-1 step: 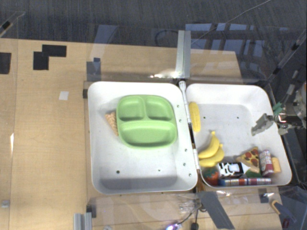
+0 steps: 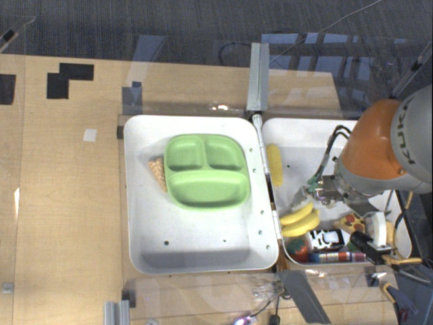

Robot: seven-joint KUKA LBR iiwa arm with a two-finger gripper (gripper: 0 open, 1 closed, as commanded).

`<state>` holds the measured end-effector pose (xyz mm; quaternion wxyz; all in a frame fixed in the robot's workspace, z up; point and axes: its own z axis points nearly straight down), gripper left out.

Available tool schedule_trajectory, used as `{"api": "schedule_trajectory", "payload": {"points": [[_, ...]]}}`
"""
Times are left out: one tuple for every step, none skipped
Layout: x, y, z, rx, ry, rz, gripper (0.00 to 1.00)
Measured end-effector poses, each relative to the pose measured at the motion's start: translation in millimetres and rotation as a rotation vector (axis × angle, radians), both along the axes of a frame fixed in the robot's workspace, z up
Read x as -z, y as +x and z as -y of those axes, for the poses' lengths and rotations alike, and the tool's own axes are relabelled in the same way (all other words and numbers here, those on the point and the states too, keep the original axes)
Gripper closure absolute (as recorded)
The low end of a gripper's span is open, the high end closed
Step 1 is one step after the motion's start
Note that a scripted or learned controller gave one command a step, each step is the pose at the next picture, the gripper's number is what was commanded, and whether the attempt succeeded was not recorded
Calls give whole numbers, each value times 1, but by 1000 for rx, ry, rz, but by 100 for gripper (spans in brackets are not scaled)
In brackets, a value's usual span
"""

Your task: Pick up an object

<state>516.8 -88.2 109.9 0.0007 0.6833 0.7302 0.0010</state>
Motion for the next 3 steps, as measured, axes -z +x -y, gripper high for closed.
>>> {"api": "schedule_trajectory", "payload": {"points": [[-12, 2, 0, 2, 0, 6, 100], [-11, 2, 0, 2, 0, 6, 0], [-13, 65, 3, -96, -1, 4, 0]]}}
